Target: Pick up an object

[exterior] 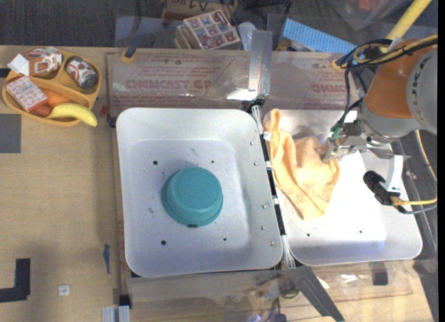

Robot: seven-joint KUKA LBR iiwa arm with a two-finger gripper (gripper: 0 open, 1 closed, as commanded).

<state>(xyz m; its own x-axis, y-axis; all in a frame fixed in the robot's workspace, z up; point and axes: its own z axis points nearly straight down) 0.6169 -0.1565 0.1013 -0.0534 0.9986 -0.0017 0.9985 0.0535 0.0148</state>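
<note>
A yellow cloth (300,169) lies crumpled along the left side of the right bin (361,234). A teal bowl (193,196) rests upside down in the middle of the left bin (142,140). My gripper (333,148) is low in the right bin, at the cloth's upper right edge, and it seems to touch the fabric there. The wrist and the orange band (389,94) rise behind it to the right and hide the bin's far right corner.
A black connector with a yellow cable (379,187) hangs over the right bin beside the wrist. A yellow tray with a banana and toy food (49,91) sits on the bench at the far left. Boxes and clutter stand beyond the bins.
</note>
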